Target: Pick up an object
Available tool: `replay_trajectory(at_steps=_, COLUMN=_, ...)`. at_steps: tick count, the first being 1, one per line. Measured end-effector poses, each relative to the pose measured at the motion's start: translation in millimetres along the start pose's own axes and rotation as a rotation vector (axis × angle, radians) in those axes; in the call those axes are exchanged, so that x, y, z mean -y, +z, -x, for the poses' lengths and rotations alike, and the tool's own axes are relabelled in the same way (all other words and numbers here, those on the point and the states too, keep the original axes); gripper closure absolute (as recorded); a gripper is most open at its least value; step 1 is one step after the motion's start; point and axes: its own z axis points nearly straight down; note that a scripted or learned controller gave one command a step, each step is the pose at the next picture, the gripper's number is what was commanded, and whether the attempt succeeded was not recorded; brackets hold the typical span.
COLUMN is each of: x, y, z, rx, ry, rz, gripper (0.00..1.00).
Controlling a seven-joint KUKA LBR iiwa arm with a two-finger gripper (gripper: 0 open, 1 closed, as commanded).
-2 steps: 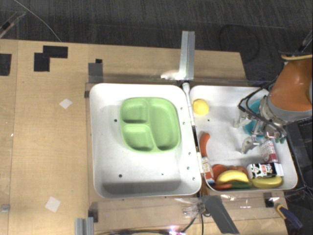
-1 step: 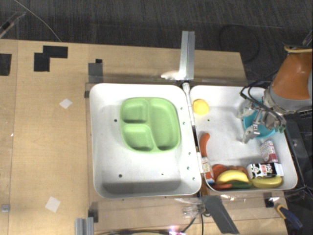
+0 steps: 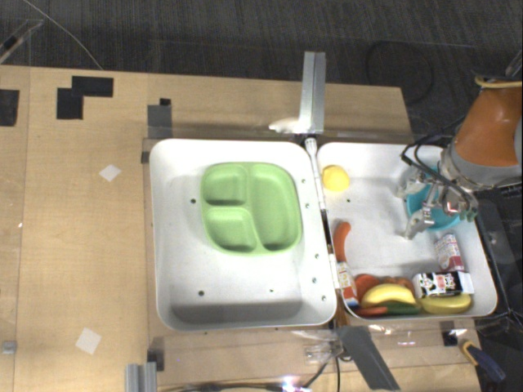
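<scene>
While the claw (image 3: 431, 207) hangs over the upper right of the right bin (image 3: 380, 163), its fingers look spread fairly wide, with a teal thing (image 3: 431, 202) showing between or just under them; whether it is gripped I cannot tell. Nothing else sits between the fingers.

Candidates for the pick lie around it. Just below the claw rests a small red-and-white can (image 3: 448, 251). Further below, along the near wall, lie a black-and-white carton (image 3: 442, 283) and, touching it, a yellow banana (image 3: 446, 304). Below and to the left sit another yellow banana-like piece (image 3: 388, 293) on something green, and a red sausage-shaped piece (image 3: 340, 240). To the left, well apart, is one yellow ball (image 3: 335, 178). Far left, in the left bin (image 3: 176, 219), lies one green divided tray (image 3: 250, 207).

To do this step well, I judge the claw should centre over a single item standing apart from its neighbours and the walls, straddle its narrow width, descend fully, and close only then. The cluttered near corner seems the riskier choice.
</scene>
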Motion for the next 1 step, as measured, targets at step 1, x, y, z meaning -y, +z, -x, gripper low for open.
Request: replay_trajectory(at_steps=1, x=0.0, y=0.0, z=0.0, rx=0.0, ry=0.0, rz=0.0, gripper=0.0)
